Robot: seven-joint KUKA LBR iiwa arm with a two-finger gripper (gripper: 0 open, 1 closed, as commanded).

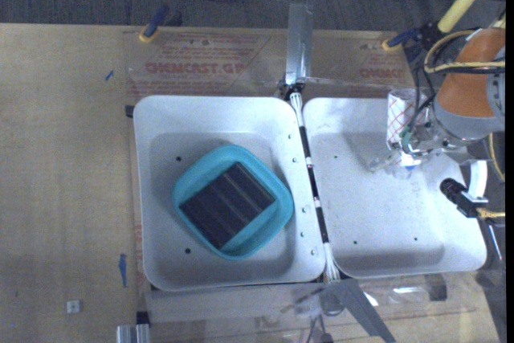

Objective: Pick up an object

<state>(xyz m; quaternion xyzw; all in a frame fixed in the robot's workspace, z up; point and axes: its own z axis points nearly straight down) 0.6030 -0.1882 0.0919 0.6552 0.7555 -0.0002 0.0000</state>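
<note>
Teal plastic container [233,201] with a dark ribbed insert sits turned cornerwise in the left bin [152,124], untouched. My hand [399,159] hangs low over the far side of the right bin [450,253], well apart from it; I cannot tell its state. I judge this the approach step: next I must cross the divider and line up on a rim.

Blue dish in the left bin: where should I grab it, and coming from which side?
Take the blue dish by its raised rim, probably the right corner facing the arm, descending from above. It sits flat, rotated like a diamond, and a dark ridged block fills its middle, leaving the rim exposed.
</note>
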